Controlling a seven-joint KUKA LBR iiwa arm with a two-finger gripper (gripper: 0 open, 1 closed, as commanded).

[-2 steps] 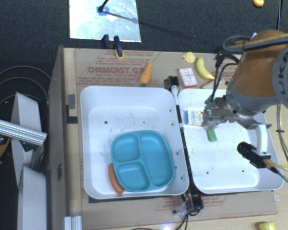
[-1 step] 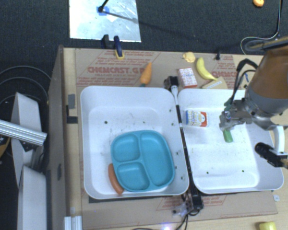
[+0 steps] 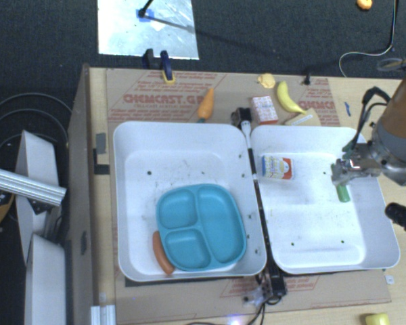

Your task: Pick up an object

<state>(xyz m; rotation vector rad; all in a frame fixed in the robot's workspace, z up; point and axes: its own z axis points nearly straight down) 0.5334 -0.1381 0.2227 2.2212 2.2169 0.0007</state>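
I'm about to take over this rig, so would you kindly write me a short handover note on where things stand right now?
Gripper: over the right bin, at a green object near the bin's right side; grip unclear.
Also in that bin: a small white carton near the left wall.
Left bin: blue divided tray, orange sausage beside it.
Done: arm is at the green object.
Left: confirm the grasp and lift.

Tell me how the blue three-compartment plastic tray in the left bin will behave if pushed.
The blue three-compartment plastic tray looks rigid and moulded, so it should slide flat rather than flex. It sits low and wide, so tipping seems unlikely. Pushed leftward, it would probably nudge the orange sausage-shaped toy beside its lower left edge.
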